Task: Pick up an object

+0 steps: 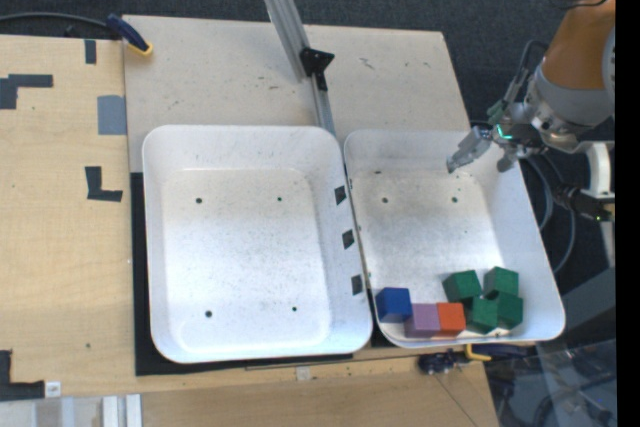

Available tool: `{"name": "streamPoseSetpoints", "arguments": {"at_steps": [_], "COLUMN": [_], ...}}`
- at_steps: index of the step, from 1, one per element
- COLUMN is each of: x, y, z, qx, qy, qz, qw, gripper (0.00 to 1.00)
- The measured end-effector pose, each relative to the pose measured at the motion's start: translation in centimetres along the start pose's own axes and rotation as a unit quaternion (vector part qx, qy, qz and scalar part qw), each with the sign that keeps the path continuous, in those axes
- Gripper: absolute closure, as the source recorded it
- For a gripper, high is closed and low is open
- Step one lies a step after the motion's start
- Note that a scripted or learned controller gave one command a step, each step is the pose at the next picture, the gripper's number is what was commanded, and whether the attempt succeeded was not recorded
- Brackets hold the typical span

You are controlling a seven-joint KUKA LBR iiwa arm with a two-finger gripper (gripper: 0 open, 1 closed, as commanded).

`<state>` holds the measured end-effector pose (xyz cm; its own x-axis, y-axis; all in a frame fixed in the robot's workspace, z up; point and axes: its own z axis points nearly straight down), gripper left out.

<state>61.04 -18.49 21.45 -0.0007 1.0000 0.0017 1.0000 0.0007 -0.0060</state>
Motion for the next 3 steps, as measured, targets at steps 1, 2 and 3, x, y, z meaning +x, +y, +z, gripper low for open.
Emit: {"name": "streamPoseSetpoints", "arguments": {"at_steps": [1,2,3], "x": [0.0,0.4,-0.4], "y": [0.1,1.0,1.2], "z": [-0.3,5.0,9.9], "qx": [-0.002,0.0,0.0], "qy": [-0.001,-0.001,-0.001], "qz": [-0.001,-0.001,0.0], "qw": [1.0,1.0,1.0], "gripper": [0.0,0.0,0.0]}}
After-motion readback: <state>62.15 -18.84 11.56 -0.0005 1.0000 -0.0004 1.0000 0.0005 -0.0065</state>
